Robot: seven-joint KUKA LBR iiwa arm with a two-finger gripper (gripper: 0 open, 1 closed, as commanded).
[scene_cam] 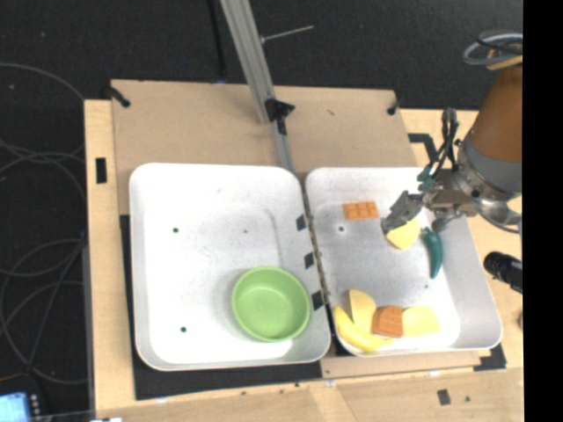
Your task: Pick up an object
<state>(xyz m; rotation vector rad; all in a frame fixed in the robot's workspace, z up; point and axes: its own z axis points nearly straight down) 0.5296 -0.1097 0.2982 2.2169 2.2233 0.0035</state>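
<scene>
My gripper (415,224) hangs over the upper right part of the right bin (466,323), below the grey wrist and its orange band. A small pale yellow piece (403,235) sits between its two dark fingers, and the gripper is shut on it. A teal curved toy (434,251) lies or hangs just right of the yellow piece, under the right finger. A flat orange piece (360,210) lies on the bin floor to the left of the gripper.
At the right bin's front edge lie yellow banana-like pieces (356,322), an orange block (387,321) and another yellow piece (421,321). A green bowl (271,302) sits in the left bin (176,236). A slanted metal pole (251,51) rises behind the bins.
</scene>
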